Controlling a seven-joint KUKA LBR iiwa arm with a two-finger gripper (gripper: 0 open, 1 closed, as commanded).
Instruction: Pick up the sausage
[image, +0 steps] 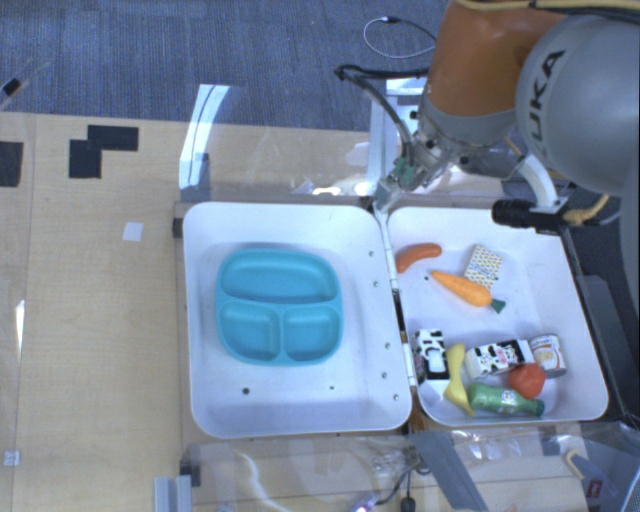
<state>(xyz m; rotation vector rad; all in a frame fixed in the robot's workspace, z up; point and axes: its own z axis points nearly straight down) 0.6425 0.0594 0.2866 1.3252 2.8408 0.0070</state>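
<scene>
Gripper (405, 178) spread cannot be told: the tip is small and blurred against the clutter behind it, so whether it is apart or together is unclear. Nothing can be made out between its tips.

It hangs past the far rim of the bins, about over the seam where the two meet. The arm (520, 70) comes in from 2 o'clock.

The sausage (418, 256) lies flat in the right bin (545, 300), in the 11 o'clock corner, close to the wall shared with the left bin (300, 410). From the sausage, the gripper sits at about 12 o'clock, near but clearly apart, with the bin's rim between them. A carrot (463, 288) lies just beside the sausage at 4 o'clock, not touching it as far as I can see. A small patterned box (484, 265) sits at 3 o'clock, further off. The remaining items are bunched along the bin's 6 o'clock side, well apart from the sausage. The left bin has a blue tray (278, 305) in it.

As I judge it, nothing of the pick is done. The sausage rests on the bin floor, untouched. Left to do is the whole of it: bring the gripper toward 6 o'clock over the rim, lower it onto the sausage, close, and lift. The shared wall at the sausage's 9 o'clock leaves little room on that side, so the descent looks the tricky part.
</scene>
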